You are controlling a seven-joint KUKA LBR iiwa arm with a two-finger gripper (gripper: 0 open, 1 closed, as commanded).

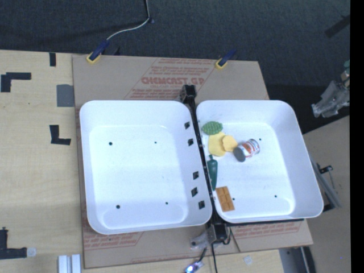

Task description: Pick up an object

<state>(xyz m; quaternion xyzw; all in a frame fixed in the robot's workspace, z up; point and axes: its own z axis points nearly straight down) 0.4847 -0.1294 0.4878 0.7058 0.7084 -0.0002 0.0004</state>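
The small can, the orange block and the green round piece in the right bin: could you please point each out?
small can [247, 149], camera view, on its red-and-white side.
orange block [225, 198], camera view, on its top face.
green round piece [212, 128], camera view, at its centre.

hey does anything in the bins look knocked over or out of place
The small can in the right bin lies on its side rather than upright. The other items are bunched against that bin's left wall: green piece, yellow piece, orange block. Nothing looks spilled or broken.

2 white bins [91, 152] | cardboard sheet [170, 78] | cable [145, 4]
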